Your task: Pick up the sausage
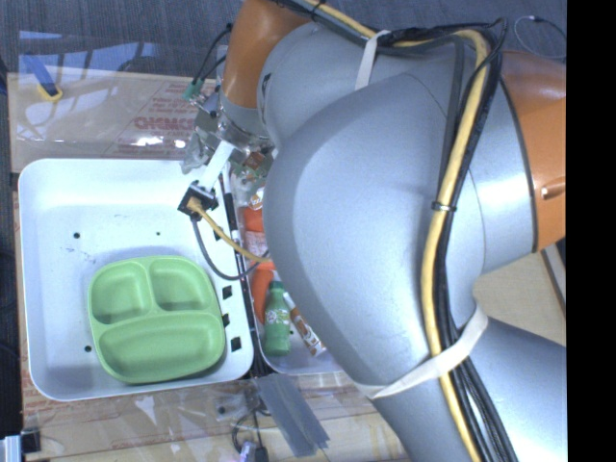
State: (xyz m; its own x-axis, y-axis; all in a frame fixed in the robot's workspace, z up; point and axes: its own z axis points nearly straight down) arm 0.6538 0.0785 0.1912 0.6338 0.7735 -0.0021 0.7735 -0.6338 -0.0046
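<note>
My gripper [206,155] hangs below the orange wrist band, over the far right corner of the left bin [58,191], close to the wall between the two bins. A black part with a yellow cable [198,202] dangles just under it. In the strip of the right bin [274,364] that shows beside the arm lie a reddish-orange long piece [252,231], possibly the sausage, another orange piece [262,282], a green bottle [276,318] and a thin brown item [308,337]. The arm's grey body hides most of that bin.
A green divided plate [154,318] lies in the near half of the left bin. A clear plastic sheet with red print [125,114] covers the bench behind the bins. The bulky arm [385,219] spans the right side.
</note>
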